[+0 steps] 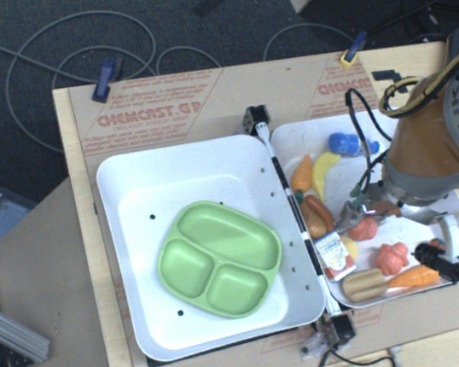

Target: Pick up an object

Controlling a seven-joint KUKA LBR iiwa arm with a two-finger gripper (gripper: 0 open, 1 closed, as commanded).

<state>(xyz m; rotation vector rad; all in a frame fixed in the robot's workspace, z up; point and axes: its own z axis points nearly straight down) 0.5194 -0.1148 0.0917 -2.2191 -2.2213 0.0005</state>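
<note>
Progress on the pick is judged to be early; nothing is seen lifted clear of the bins. Two white bins are set side by side on the bench; the left bin (119, 196) holds a green divided plate (218, 259), lying toward its 6 o'clock side. Toy food is crowded into the right bin (308, 133): a blue piece (344, 144) at 12 o'clock, a yellow banana (324, 172) just below it, an orange piece (301, 175) beside that at 9 o'clock, a small carton (333, 253) near the dividing rim, a red piece (391, 258), a tan roll (365, 285) and a carrot (413, 279) at 6 o'clock. The arm (423, 152) is reached in from 3 o'clock, and the gripper (370, 206) is lowered over the middle of the pile, close to a reddish piece (360, 229); whether it is released or clenched cannot be told, since the wrist covers it. Closing on one item and raising it are judged to be left.
</note>
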